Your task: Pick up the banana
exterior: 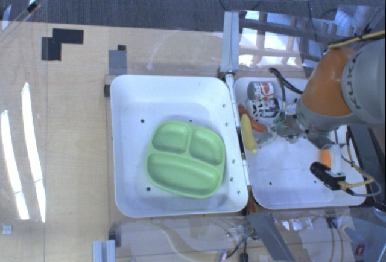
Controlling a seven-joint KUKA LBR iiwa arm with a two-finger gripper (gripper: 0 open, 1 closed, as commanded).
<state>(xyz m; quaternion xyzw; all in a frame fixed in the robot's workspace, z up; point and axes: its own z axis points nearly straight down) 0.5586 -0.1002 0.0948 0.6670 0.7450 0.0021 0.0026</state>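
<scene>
Grey arm hangs low beside banana.

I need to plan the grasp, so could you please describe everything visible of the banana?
The banana is small, yellow and smooth, perhaps plastic. It lies flat in the right bin, along its left wall, lengthwise pointing away from the camera. An orange-red item lies against its right side near the far end. The pincer sits just right of it.
</scene>
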